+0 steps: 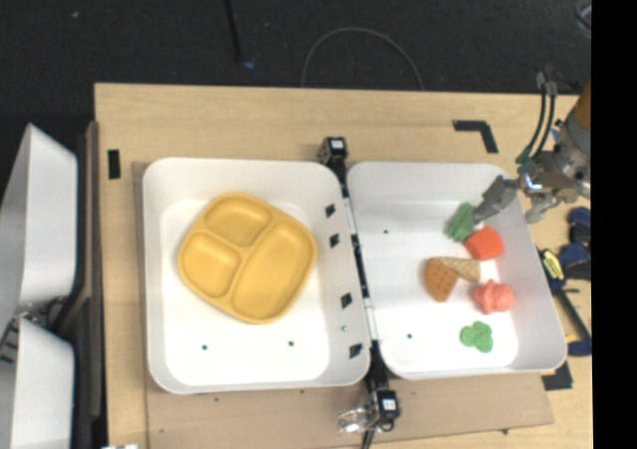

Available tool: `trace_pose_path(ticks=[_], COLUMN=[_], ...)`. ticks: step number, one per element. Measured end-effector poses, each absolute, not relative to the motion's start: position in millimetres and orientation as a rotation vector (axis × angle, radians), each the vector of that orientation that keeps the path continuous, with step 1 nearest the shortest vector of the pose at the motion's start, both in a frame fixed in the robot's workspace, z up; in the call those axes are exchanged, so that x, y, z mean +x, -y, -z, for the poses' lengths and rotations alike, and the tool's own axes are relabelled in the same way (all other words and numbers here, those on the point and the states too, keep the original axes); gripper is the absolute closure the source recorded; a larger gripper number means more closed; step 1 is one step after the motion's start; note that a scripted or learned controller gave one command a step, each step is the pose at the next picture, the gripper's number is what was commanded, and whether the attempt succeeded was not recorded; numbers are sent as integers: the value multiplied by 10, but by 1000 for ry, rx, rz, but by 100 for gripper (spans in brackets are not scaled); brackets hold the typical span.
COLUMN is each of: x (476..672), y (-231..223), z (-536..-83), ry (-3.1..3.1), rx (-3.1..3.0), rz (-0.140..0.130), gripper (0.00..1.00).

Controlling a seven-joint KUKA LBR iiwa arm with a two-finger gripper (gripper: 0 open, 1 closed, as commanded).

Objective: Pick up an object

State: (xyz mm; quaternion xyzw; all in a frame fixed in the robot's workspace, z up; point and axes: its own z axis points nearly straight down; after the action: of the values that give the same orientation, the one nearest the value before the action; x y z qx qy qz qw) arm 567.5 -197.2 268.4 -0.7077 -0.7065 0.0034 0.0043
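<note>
Gripper [495, 200] poised at the right bin's [398, 188] far-right corner, directly above the green toy [460, 224]; finger state cannot be determined; grasp unconfirmed.

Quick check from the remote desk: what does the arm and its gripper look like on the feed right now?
At the camera view's right edge, the arm's wrist is grey metal, with a sliver of orange above it and dark cables running down its side. The gripper is a slim grey, metallic finger assembly angling down-left from a silver mount.
</note>
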Motion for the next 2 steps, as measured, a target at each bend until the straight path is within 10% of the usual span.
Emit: trace_pose_path(ticks=[2], x=[5709], y=[1889], z=[-2171], ry=[2221], rx=[-2219], rz=[-4], gripper=[0])
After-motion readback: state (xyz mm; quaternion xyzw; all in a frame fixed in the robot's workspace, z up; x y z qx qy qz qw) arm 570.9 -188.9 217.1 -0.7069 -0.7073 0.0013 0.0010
